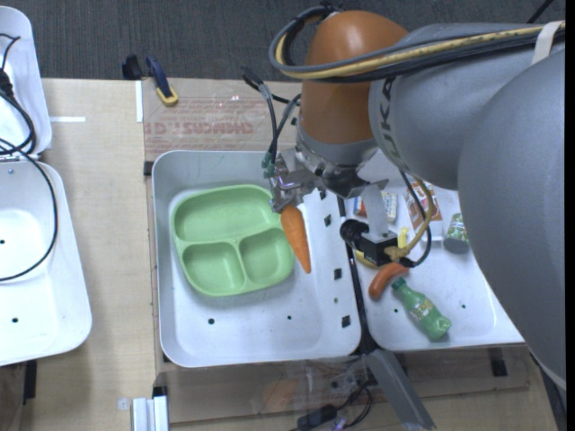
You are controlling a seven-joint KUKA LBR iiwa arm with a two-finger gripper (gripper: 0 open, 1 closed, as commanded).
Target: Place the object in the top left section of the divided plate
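Now the gripper pinches the carrot's top, just beside the green divided plate.

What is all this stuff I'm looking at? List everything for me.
divided plate: one, light green, in the left bin
carrot: one, orange, at the plate's right edge, its top between the gripper fingers
bottle: one, green, in the right bin
small orange-red item: one, beside the bottle
packets: a few, mixed colours, right bin's far side
bins: two, white, side by side
arm: one, grey with orange band
gripper: one, on the carrot's top
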